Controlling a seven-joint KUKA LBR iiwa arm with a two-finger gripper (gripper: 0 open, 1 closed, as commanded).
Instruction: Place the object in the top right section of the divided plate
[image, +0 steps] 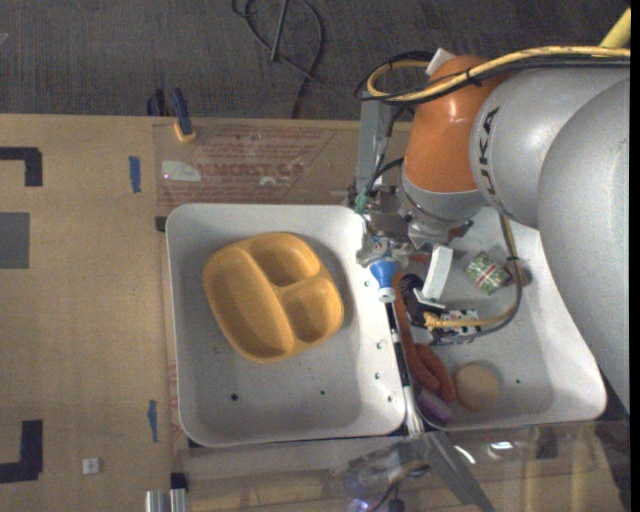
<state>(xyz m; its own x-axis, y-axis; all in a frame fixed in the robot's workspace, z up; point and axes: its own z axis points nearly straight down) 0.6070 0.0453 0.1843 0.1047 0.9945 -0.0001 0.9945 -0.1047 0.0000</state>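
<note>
From above, the yellow plate (250, 310) lay in the left bin (300, 400) with nothing in its three parts. The gripper (385, 252) hung just to the right of the plate, over the edge where the left bin met the right bin (540, 370). I could not tell if the gripper was open or closed.

Right under it, just right of the plate, was a little blue-topped thing (383, 274). I think that was the thing to move, but I could not see if it was being held. It looked small and light, hard like a plastic toy, and smooth, so it might slip. I would grab it by its sides, near the middle, below the blue top.

Farther right of the plate lay a long orange thing (428, 362), a tan ball (477, 385) and a small green packet (487, 271). The marks on the packet were too tiny to read.

The big grey arm (560, 130) had the letters "UKA" on it near the orange band. The cardboard (250, 160) above the plate had faint red print, too pale to read.
</note>
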